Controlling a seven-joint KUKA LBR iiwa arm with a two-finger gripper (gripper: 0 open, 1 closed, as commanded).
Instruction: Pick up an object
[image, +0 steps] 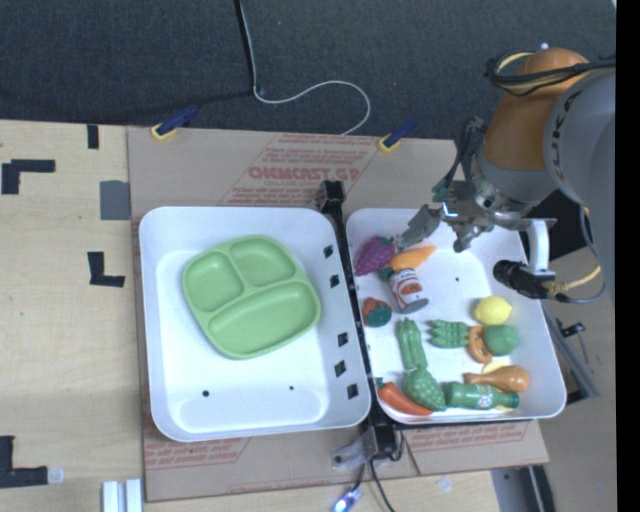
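Camera view: gripper (437, 226) hangs released and holds nothing at 12 o'clock of the right bin (553, 375), above the orange carrot (415, 257); pick not yet done.

Wooden bench (60, 330) — dark carpet (120, 50)
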